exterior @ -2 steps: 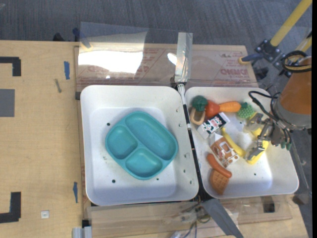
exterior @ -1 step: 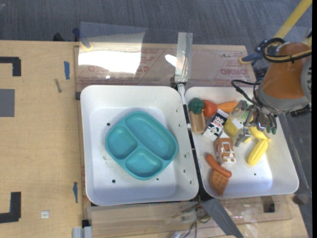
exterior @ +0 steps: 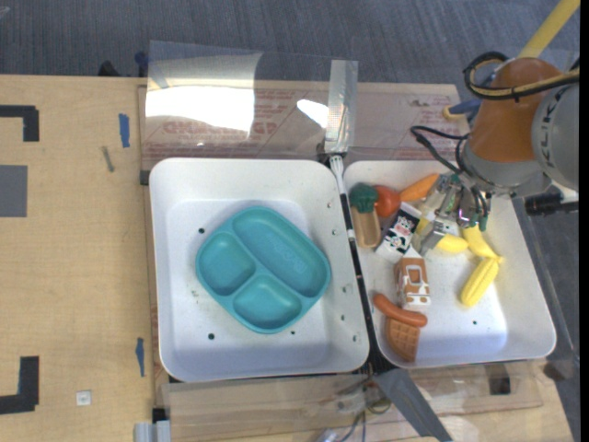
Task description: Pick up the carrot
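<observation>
The carrot (exterior: 420,188) is an orange tapered piece lying near the far wall of the right bin (exterior: 529,334). My gripper (exterior: 449,217) hangs over that bin just to the right of and a little nearer than the carrot, above the cluttered toys. The arm's orange band and grey wrist (exterior: 504,122) cover the bin's far right corner. Nothing can be seen held by the gripper.
The left bin (exterior: 175,201) holds a teal divided plate (exterior: 262,267). Around the gripper lie a green-topped tan piece (exterior: 365,215), a red-orange piece (exterior: 386,201), a black-and-white carton (exterior: 398,233), yellow bananas (exterior: 479,270), an orange-and-white box (exterior: 412,282), a sausage (exterior: 401,309) and a waffle piece (exterior: 402,337).
</observation>
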